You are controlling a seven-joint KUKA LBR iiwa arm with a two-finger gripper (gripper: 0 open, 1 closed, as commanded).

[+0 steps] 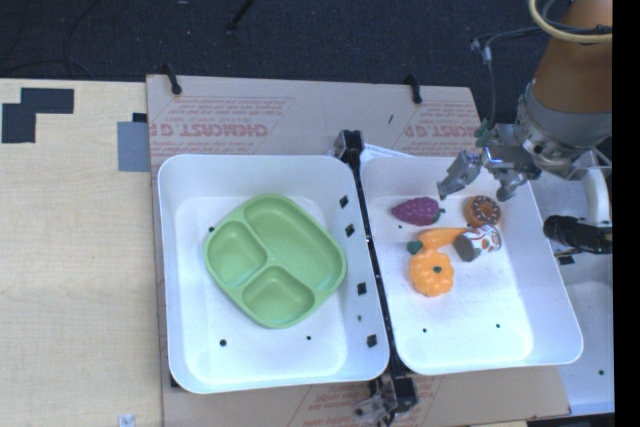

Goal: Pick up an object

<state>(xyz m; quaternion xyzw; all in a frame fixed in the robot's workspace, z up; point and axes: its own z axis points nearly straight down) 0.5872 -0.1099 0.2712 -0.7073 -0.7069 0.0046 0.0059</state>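
My gripper (483, 181) hangs over the far edge of the right bin (500, 335), fingers spread open with nothing between them. Just below it lie several small toys: a purple grape bunch (417, 210), a brown doughnut (483, 210), an orange carrot (442, 238), an orange pumpkin (432, 274) and a small grey-and-white jar (476, 243) on its side. The doughnut sits almost directly under the right finger; the grapes lie to the lower left of the left finger.
The left bin (185, 335) holds a green divided plate (274, 259). A black clip divider (362, 245) runs between the bins. The near half of the right bin is bare white floor.
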